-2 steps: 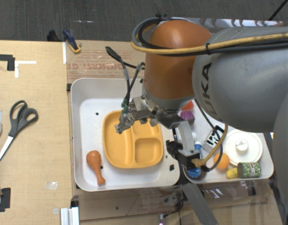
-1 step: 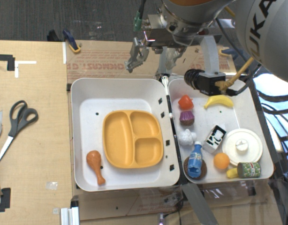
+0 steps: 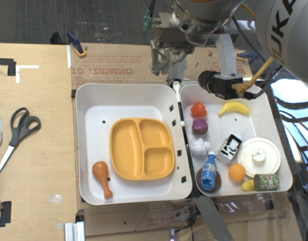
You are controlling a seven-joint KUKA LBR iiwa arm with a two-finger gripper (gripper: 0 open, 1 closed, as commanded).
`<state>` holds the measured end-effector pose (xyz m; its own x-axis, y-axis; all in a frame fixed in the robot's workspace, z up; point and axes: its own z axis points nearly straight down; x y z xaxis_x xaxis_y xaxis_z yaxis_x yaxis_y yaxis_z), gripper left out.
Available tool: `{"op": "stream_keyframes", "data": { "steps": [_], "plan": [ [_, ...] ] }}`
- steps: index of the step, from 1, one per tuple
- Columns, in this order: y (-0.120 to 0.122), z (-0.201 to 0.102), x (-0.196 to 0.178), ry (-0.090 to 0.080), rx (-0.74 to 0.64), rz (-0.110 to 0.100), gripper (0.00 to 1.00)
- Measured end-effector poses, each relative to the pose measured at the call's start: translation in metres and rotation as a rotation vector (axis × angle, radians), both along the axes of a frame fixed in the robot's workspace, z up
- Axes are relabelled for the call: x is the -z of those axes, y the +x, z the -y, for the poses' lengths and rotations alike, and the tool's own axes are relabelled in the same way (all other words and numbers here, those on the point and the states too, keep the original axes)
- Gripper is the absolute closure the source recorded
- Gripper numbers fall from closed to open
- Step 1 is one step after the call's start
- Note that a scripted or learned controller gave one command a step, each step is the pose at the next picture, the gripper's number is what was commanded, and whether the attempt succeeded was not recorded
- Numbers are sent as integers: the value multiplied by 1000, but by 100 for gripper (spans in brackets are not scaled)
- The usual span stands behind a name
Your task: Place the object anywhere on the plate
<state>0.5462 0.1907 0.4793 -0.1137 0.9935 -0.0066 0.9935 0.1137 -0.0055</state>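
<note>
While the gripper (image 3: 166, 69) hangs above the bins' far edge, fingers indistinct, you should pick the drumstick (image 3: 102, 177) at the left bin's near-left corner, then lower squarely onto the plate (image 3: 142, 148).

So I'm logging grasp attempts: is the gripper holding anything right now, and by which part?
Nothing is held. The gripper hangs above the bins' far edge with nothing between its fingers; the drumstick lies beside the yellow plate.

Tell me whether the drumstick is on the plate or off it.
Off. The drumstick lies on the left bin's floor, beside the plate at its lower-left corner.
</note>
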Motion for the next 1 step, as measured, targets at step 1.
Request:
{"op": "stream_keyframes", "data": {
  "steps": [1],
  "plan": [
    [-22,4,81,5,-392,0,100]
  ]
}}
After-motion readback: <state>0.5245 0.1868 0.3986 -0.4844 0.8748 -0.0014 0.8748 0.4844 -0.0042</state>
